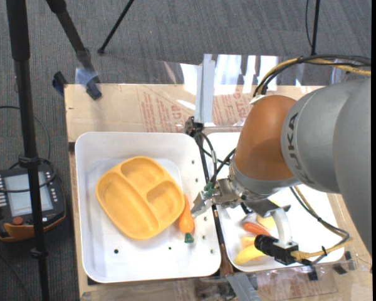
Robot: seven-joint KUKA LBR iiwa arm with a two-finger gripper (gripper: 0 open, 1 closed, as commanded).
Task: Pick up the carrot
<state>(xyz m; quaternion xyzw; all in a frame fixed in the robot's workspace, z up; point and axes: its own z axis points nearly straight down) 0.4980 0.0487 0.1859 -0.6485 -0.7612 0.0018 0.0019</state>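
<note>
The carrot (186, 221) is small and orange with a green stem end pointing toward the front. It lies in the left bin (106, 265), against the right rim of a yellow divided plate (140, 196). My gripper (200, 204) hangs low over the left bin's right side, just right of and slightly above the carrot's upper end. Nothing shows between it and the carrot, and the carrot rests on the bin floor. The arm's grey and orange wrist (269, 143) covers much of the right bin.
The right bin (329, 221) holds yellow banana-like pieces (254, 253) and a small red-orange item (257, 228), partly under the arm. A black cable connector (276, 248) hangs low there. The wall between the bins (214, 227) runs right beside the gripper.
</note>
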